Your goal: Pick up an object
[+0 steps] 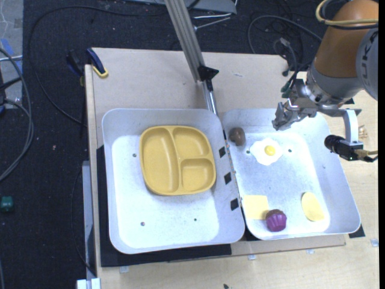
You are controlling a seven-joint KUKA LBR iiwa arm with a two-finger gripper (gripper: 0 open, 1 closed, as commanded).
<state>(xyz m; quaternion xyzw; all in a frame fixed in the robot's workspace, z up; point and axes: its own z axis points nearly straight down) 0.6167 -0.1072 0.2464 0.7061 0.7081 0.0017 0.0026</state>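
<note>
Hovering end effector [283,120] (fingers apparently indistinct)

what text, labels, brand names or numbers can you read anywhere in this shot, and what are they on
None can be read.
The yellow divided plate, fried egg, purple toy, yellow square and brown piece carry no print.
The two white bins show only small dark dots, not characters.
The black tabs between the bins look blank.
A grey edge on the arm may carry marking, but it is cut off and illegible.

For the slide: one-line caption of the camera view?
Gripper hovers above the right bin near a fried egg; yellow divided plate sits in the left bin.
</note>
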